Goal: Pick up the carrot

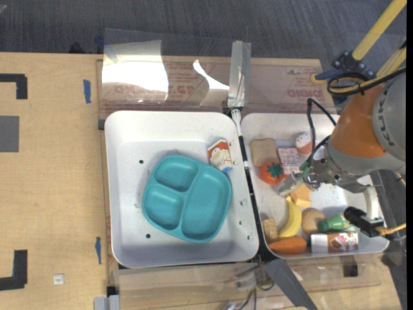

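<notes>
The carrot [288, 244], orange and short, lies against the front wall of the right bin [381, 250], just below a banana [293, 217]. My gripper [310, 174] hangs over the middle of that bin, above a yellow wedge [301, 194] and to the right of a red tomato [271, 172]. It is well behind the carrot and apart from it. The grey arm with its orange band [361, 134] comes in from the right.
Around the carrot crowd a cork-like piece [268, 226], a potato [312, 219], a green vegetable [334, 223] and a labelled bottle [335, 241]. Bread [262, 150] and a pink packet [287, 155] lie further back. The left bin [122, 173] holds a teal divided plate [187, 199] and a small carton [220, 155].
</notes>
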Robot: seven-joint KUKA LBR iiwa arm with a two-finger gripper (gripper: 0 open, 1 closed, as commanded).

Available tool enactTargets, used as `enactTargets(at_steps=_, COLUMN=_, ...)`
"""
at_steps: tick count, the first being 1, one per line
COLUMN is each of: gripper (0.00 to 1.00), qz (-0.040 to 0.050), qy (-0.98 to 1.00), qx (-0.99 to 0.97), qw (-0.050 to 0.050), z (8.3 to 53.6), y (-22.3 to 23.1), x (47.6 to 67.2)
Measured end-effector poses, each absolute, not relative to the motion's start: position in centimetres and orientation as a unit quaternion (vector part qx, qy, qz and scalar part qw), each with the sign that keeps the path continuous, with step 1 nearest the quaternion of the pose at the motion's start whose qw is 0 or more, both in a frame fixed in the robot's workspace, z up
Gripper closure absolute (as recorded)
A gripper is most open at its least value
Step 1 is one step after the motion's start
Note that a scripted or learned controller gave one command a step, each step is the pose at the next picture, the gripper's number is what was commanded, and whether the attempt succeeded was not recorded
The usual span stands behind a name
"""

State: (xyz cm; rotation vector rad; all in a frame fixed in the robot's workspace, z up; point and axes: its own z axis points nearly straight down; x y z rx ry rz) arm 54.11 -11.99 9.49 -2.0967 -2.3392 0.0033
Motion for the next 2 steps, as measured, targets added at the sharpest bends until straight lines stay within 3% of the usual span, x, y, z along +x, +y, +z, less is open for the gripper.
enactTargets(at_steps=1, gripper=0.00, qz=-0.0022, qy=-0.685, qx=-0.729, qw=-0.004, z=8.9, y=-10.0, x=57.1)
enactTargets(at_steps=2, gripper=0.00, qz=-0.0040, qy=-0.608, qx=-0.794, qw=-0.003, z=9.0, y=-9.3, x=48.3)
